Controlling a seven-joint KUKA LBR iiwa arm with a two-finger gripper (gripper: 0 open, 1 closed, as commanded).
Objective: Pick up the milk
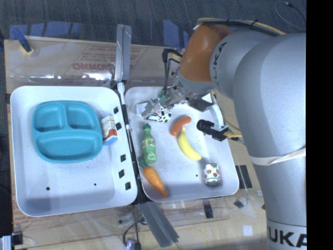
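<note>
At the back of the right bin point(229, 184), the pincer point(156, 108) sits right over the milk point(162, 116), a small cow-patterned carton; whether it is apart or together cannot be told. The carton looks light, stiff yet crushable, best taken across its flat sides

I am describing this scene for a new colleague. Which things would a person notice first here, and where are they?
The big grey arm with its orange band fills the right side, its gripper lowered at the far left corner of the right bin, at a black-and-white spotted milk carton. In the left bin, a bright blue divided plate stands out. A green bottle, carrot and banana lie in the right bin.
</note>
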